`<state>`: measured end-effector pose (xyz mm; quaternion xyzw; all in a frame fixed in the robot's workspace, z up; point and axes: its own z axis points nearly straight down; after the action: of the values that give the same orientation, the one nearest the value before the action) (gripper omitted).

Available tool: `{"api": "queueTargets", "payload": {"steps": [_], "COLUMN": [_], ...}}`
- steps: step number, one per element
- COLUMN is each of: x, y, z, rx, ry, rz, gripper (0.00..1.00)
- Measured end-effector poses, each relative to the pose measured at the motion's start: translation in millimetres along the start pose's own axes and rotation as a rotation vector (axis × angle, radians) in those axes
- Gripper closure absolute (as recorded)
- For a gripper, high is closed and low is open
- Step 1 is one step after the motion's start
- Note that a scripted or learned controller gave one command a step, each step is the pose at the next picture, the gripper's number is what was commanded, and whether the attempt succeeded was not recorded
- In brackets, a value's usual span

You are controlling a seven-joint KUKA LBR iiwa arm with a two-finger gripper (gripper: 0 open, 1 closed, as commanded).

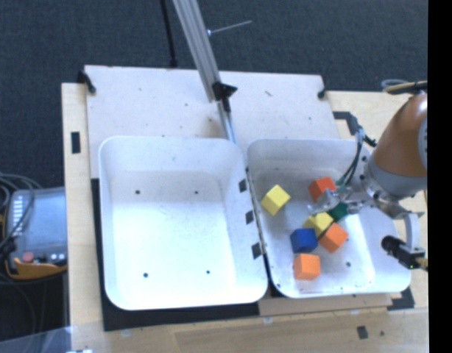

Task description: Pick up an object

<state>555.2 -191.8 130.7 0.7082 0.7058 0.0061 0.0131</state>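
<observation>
End effector [335, 206]: low in right bin [285, 153], grip state cannot be told. Yellow cube [322, 221] and green piece [339, 212] just beside it; blue cube [303, 239] near.

No text or labels legible — none anywhere.

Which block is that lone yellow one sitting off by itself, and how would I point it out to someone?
Look in the right-hand shallow white bin. Most blocks cluster by the robot's hand; the yellow cube sits apart to their left, nearest the wall shared with the other bin. A second yellow block lies inside the cluster, touching its neighbours.
</observation>
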Motion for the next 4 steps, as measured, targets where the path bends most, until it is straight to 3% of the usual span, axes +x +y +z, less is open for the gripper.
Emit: {"api": "queueTargets", "payload": {"steps": [1, 2, 3, 4], "x": [-2, 3, 1, 54], "y": [2, 2, 5, 3], "z": [-11, -72, -125, -113], "rx": [-0.006, 0.020, 0.019, 0.027], "ry": [-0.002, 0.007, 0.007, 0.011], "rz": [0.008, -0.007, -0.008, -0.010], "gripper": [1.00, 1.00, 1.00, 1.00]}}
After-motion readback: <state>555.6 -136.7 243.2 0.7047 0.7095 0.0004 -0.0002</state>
